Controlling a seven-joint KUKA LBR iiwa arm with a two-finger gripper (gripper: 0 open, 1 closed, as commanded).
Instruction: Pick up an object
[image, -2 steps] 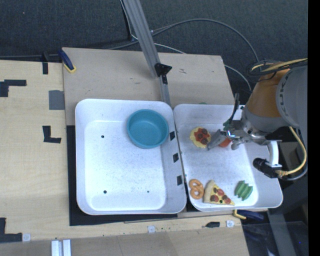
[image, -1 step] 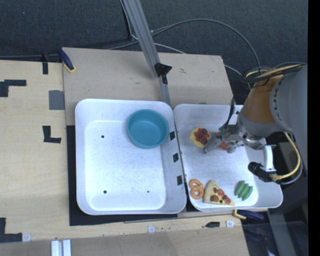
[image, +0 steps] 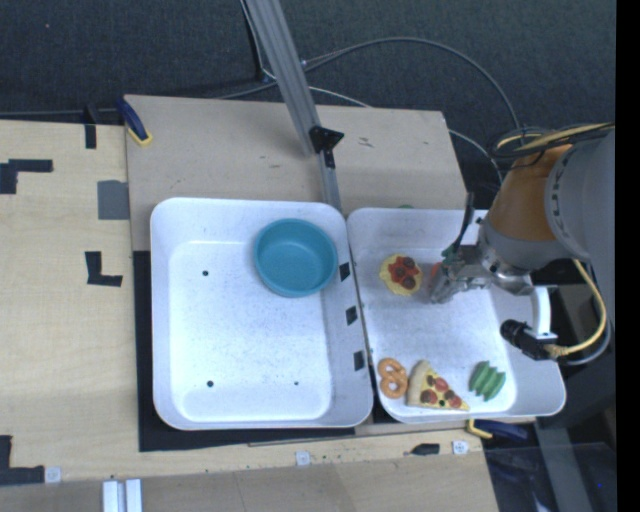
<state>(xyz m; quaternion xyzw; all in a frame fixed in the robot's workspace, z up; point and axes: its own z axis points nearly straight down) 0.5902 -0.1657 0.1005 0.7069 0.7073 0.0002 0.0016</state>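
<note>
In the right bin (image: 455, 330) lie a round yellow toy with red spots (image: 400, 273), a pretzel (image: 390, 377), a pizza slice (image: 432, 388) and a green piece (image: 487, 380). My gripper (image: 443, 287) hangs low over the right bin's upper part, just right of the round yellow toy. Nothing shows between its fingers. A blue bowl (image: 294, 257) sits at the top of the left bin (image: 250, 370).
A slanted metal pole (image: 300, 95) crosses the bench's far side and ends near the gap between the bins. The arm's orange band (image: 520, 205) and cables hang over the right bin's right edge.
</note>
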